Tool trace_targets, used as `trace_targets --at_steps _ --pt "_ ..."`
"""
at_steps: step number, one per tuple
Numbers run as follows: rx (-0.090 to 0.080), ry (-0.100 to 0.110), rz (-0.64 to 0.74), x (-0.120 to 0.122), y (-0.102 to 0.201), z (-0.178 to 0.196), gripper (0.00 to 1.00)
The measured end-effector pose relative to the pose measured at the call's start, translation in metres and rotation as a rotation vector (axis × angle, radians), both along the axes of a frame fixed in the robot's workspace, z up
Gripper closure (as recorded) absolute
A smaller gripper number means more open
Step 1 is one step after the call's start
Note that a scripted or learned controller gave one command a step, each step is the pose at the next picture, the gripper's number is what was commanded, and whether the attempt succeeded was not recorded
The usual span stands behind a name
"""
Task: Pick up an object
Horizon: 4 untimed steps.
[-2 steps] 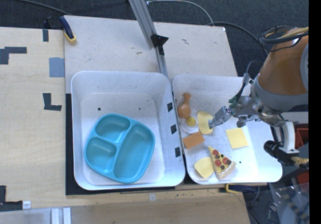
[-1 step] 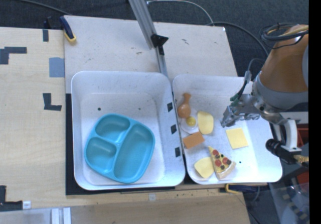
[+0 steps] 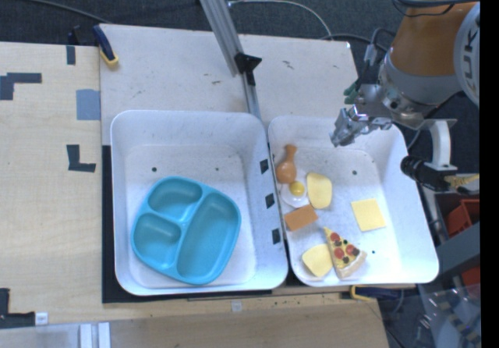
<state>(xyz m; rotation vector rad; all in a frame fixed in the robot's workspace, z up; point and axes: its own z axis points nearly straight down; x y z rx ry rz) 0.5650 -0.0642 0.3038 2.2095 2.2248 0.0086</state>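
The right bin (image 3: 405, 182) holds several toy foods: a chicken drumstick (image 3: 287, 162), a fried egg (image 3: 295, 192), a pale yellow piece (image 3: 319, 189), a brown slab (image 3: 300, 218), a yellow cheese square (image 3: 369, 214), a pizza slice (image 3: 345, 252) and another yellow piece (image 3: 316, 260). My gripper (image 3: 344, 133) hangs over the bin's far edge, above and to the right of the drumstick. Nothing shows between its fingers.
The left bin (image 3: 125, 182) holds a blue divided plate (image 3: 185, 229). A metal pole (image 3: 218, 15) slants down to the wall between the bins. A yellow-tipped tool (image 3: 105, 46) lies at the far left of the bench.
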Motion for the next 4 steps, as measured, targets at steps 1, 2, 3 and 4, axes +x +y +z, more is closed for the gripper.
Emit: trace_targets --at_steps 1,2,3,4 --pt "0.0 0.017 -0.005 0.018 0.011 -0.121 1.0" --pt "0.001 0.007 -0.002 0.058 0.038 -0.116 1.0" --pt "0.0 0.011 -0.003 0.046 0.072 -0.116 1.0" --pt "-0.001 0.01 -0.006 0.047 0.063 -0.116 1.0"
